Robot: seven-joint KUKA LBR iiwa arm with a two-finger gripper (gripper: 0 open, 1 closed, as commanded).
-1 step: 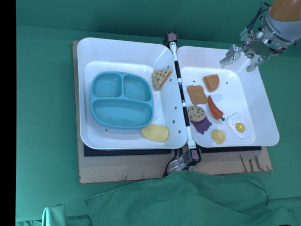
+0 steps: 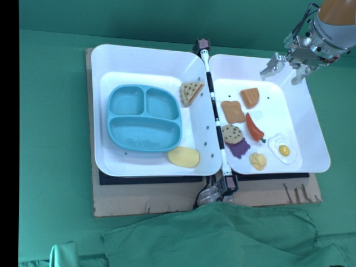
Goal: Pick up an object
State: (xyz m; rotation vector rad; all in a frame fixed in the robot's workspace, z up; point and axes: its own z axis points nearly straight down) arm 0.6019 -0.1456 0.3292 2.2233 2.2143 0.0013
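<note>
My gripper (image 2: 286, 71) hangs above the far right corner of the right bin (image 2: 305, 111), fingers spread open with nothing between them. Below it in that bin lie an orange waffle piece (image 2: 250, 97), a toast slice (image 2: 232, 111), a red chili pepper (image 2: 254, 127), a cookie (image 2: 231, 133), a purple piece (image 2: 239, 147), a fried egg (image 2: 282, 148) and a small yellow lump (image 2: 257, 161). The left bin (image 2: 105, 71) holds a blue divided plate (image 2: 144, 118), a sandwich wedge (image 2: 191, 92) and a yellow oval piece (image 2: 184, 157).
A black-and-white divider bar (image 2: 213, 113) runs between the two bins. The bins sit on a cardboard sheet (image 2: 128, 200) over green cloth. Crumpled green fabric (image 2: 217, 238) lies in front.
</note>
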